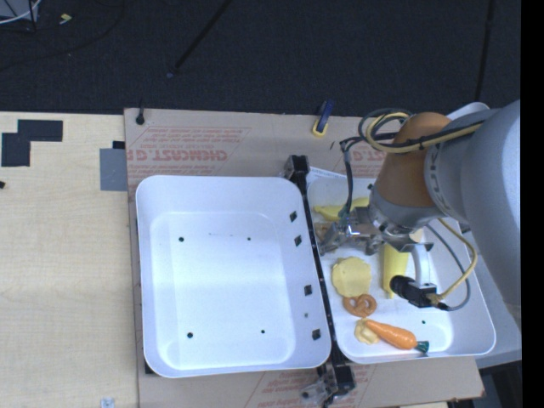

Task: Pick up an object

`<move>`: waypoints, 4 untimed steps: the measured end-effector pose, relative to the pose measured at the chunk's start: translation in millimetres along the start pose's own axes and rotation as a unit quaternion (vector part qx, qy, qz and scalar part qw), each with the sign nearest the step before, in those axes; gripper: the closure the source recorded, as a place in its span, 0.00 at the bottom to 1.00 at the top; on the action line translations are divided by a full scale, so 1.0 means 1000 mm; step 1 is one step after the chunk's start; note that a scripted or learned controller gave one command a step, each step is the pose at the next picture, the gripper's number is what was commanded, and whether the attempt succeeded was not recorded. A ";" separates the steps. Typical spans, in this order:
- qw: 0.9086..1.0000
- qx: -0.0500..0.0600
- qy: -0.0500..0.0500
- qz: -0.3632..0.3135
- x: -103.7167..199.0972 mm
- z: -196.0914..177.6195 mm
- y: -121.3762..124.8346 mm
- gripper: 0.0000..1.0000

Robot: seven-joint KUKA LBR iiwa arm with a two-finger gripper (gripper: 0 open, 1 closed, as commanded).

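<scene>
step: reach/descend phase, by my read. Gripper (350, 238) is low in the right bin (476, 334), near its left wall, wrist above it.
fingers: grey metal shapes under the wrist, too blurred and overlapped by the arm to say if open or shut; can't tell. Nothing seen held between them.
likely target: pale yellow round piece (351, 274), just below the gripper, lying flat on the bin floor, apart from the wall.
how to do it well: centre over one item only, come straight down, close on its narrow axis. Keep clear of the bin wall and the black divider clips (299, 240) btwn bins.
risk: items crowd together, so a closing finger may nudge a neighbour.
other picks: toy carrot (393, 335), orange w/ green tip, lying near the front edge; small orange pretzel-like ring (361, 304) btwn it and the yellow piece; yellow block (394, 267) upright-ish beside the black cable end.
left bin (161, 228): white, shallow, next to the right one.
</scene>
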State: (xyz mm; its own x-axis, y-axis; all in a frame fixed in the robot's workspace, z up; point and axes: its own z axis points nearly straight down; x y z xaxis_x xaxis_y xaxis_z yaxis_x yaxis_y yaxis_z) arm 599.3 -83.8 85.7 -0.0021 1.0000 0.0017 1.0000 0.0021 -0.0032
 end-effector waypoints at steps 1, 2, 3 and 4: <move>1.000 -0.007 0.000 -0.002 0.070 -0.109 0.031 0.00; 1.000 0.003 0.000 -0.001 0.129 -0.101 -0.035 0.00; 1.000 0.001 -0.002 0.003 0.069 -0.101 -0.041 0.00; 1.000 0.001 -0.002 0.004 0.020 -0.101 -0.071 0.00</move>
State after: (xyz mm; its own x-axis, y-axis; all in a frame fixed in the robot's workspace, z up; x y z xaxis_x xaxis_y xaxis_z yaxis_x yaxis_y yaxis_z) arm 528.6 -64.6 187.1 0.0053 1.0000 -0.0018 1.0000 -0.0053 -0.0057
